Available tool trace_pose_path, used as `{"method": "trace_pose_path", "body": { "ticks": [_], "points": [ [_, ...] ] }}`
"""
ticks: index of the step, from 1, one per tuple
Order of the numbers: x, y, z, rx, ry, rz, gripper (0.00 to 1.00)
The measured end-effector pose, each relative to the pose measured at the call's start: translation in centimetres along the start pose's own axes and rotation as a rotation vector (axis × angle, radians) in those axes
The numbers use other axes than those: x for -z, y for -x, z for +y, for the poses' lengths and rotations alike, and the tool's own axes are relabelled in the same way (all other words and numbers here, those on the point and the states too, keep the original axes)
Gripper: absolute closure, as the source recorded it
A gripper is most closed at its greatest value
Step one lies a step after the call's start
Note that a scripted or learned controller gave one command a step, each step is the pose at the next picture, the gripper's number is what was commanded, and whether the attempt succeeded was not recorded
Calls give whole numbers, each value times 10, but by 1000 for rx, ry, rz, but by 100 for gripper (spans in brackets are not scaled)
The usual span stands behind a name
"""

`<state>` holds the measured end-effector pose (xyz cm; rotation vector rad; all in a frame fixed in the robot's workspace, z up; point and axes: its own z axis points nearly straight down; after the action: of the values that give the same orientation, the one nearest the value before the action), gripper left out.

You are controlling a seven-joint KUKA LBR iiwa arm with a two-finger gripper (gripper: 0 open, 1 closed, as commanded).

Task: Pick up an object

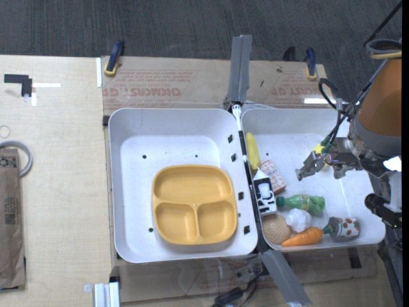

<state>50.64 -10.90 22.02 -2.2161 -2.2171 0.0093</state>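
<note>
**Gripper hangs over the right bin, green bottle just below it**

You have the gripper (311, 165) over the right bin (300, 117), reaching in from the right. Nothing sits between its fingers; whether they are spread or drawn together you cannot tell at this angle, so treat that as unknown.

Everything you could pick lies in that same bin, crowded along its near edge and its left wall. The closest candidate is the green bottle (301, 203), which lies on its side just below the fingertips in the view, its long axis running left to right. Below it a white crumpled item (298, 219) rests against the carrot (303, 237), which also points roughly left to right, with a round tan cookie-like piece (275, 229) to its left and a small patterned can (344, 228) to its right.

Along the left wall you have a yellow banana (252, 151) lying lengthwise against the divider, a small red-and-white packet (271, 174) and a black-and-white card (264, 196).

The left bin (128, 171) bears a yellow divided plate (193, 204), well apart from the gripper.

For the bottle, I judge you need a short move toward the near edge, then a descent with the fingers closing across its narrow width. Its neighbours touch or nearly touch it below, so a skewed approach could nudge them instead.
</note>
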Motion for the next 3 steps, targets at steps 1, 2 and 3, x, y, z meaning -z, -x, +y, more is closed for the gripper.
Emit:
{"method": "trace_pose_path", "body": {
  "ticks": [1, 2, 3],
  "points": [
    [-34, 63, 59, -6, 3, 0, 0],
    [-83, 99, 19, 207, 3, 1, 0],
    [-130, 102, 54, -45, 5, 15, 0]
  ]
}}
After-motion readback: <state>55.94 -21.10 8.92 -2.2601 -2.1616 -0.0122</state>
